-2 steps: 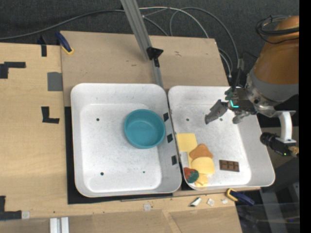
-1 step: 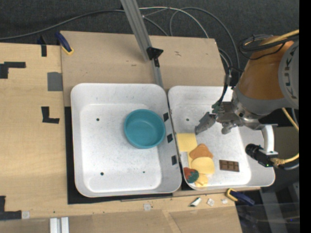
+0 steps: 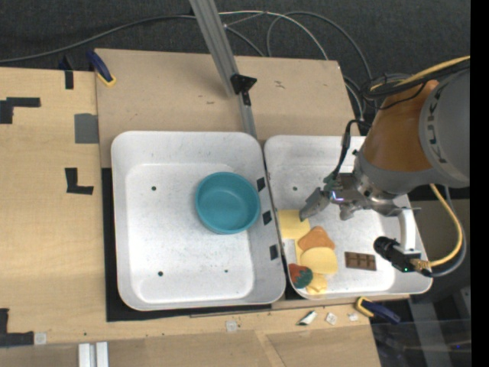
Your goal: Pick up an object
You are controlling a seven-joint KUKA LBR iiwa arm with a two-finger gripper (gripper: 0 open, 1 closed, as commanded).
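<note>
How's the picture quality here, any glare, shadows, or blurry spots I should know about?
Camera view: lighting is even and soft, with only faint shadow under the blue bowl in the left bin; the right bin looks bright but not washed out; the gripper and the pile of small items are slightly soft, so fine detail is hard to read.

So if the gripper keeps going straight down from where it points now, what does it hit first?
Probably the pale yellow block just below the open gripper, or bare floor of the right white bin beside it; depth is unclear.
</note>
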